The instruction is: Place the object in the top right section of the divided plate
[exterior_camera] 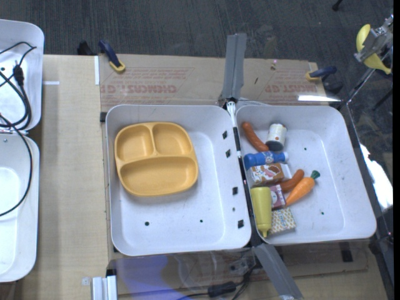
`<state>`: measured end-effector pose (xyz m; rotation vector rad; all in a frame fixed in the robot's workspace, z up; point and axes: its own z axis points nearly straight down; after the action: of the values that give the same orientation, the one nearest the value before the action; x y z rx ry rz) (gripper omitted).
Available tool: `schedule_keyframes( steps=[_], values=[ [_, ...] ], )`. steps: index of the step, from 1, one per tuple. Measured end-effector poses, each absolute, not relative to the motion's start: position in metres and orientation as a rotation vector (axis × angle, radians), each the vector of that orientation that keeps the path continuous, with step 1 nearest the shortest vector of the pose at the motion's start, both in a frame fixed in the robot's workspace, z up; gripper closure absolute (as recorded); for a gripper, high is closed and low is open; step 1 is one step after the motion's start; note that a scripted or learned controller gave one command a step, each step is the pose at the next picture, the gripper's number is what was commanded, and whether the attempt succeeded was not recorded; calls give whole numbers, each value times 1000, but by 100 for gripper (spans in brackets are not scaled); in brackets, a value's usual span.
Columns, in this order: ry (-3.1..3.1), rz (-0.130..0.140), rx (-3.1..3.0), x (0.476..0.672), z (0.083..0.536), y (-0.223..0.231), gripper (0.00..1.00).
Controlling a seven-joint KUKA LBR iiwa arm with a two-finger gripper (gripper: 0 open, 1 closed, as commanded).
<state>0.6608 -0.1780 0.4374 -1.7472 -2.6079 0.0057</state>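
A yellow divided plate (156, 158) lies flat in the left bin (169, 230), toward that bin's far left corner, with its two small sections on the far side and its one long section nearer you. All three sections are bare, so the top right section (172, 139) has nothing in it yet.

The toy foods are all in the right bin (337, 167), crowded along its left wall beside the divider. At the far end you see a brown sausage (253, 136) lying at a slant, with a small white can (275, 135) just beside it. Below them lies a blue bottle (265, 159) on its side, touching a printed carton (269, 174). An orange carrot (301, 189) with a green tip lies tilted against a second, darker sausage (290, 181). Nearest you, a yellow squeeze bottle (261, 210) lies along the bin's left wall, with a patterned packet (282, 220) touching its right side.

Both bins sit on the desk over a sheet of lettered cardboard (181, 83), held by a blue clamp (111, 56) at the far left and another clamp (322, 74) at the far right.

You cannot tell how the jaws stand from this view, and none of the toy foods is gripped.
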Motion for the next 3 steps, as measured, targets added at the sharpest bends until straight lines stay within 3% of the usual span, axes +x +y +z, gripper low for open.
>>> schedule_keyframes(
  steps=[1,3],
  values=[
    [-2585,5,-1781,661,437,-223,100],
    [-2377,7,-2047,661,437,-222,100]
  ],
)
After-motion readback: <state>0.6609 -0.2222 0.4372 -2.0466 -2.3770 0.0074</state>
